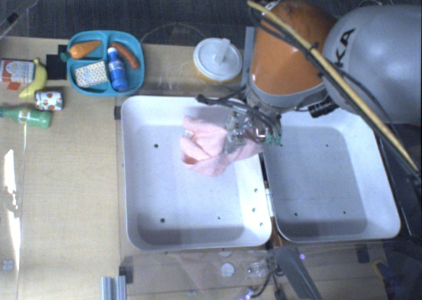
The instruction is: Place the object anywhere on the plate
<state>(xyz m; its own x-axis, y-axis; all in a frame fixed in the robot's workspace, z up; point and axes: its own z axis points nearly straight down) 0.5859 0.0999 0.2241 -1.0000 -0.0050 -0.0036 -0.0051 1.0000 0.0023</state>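
Note:
A pale pink plate [206, 147] lies in the upper right part of the left bin [165, 226]. It has a small darker pink patch [190, 158] at its left edge; whether that is a separate object is unclear. My gripper [241, 135] hangs low over the plate's right edge, close to the wall between the two bins. The arm's orange band and grey wrist [290, 48] cover the area just behind it. What sits under the gripper is hidden by its own body.
The right bin [330, 186] sits alongside. Behind the bins stand a white lidded cup [217, 59] and a blue divided tray [105, 62] of toy food. A banana [34, 80], a small can [49, 100] and a green bottle [26, 117] lie on the bench at left.

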